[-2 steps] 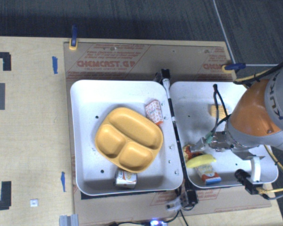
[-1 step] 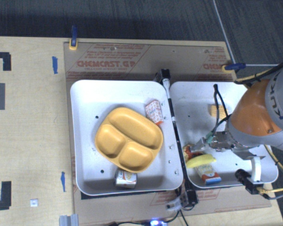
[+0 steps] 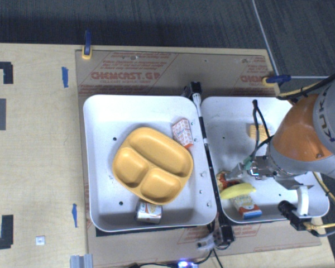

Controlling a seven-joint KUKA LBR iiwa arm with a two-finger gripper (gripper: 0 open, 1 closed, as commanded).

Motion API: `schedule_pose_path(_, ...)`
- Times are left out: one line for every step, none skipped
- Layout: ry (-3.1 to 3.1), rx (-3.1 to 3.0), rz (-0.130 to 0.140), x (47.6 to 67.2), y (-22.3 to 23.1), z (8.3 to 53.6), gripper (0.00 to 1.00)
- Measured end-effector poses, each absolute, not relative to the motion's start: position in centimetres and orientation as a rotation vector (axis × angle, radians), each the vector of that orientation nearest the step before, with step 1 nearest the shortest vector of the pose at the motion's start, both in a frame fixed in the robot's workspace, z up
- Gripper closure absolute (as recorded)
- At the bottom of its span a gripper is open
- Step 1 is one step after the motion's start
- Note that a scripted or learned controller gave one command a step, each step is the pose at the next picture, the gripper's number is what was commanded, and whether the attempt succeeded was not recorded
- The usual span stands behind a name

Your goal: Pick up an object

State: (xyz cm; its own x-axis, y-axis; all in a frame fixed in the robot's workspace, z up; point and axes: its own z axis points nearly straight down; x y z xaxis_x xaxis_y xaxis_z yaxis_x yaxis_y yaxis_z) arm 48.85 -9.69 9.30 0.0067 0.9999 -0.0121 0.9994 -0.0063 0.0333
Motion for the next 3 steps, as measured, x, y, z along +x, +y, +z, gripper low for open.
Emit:
schedule_pose_path(2.192, 2.206, 0.024, 48.8, -9.7, 9.3, 0.00)
schedule_pose_path(2.190, 2.207, 0.023, 48.8, -9.7, 9.3, 0.00)
schedule_pose_path(2.212, 2.204, 0.040, 49.1, -8.9, 10.4, 1.00)
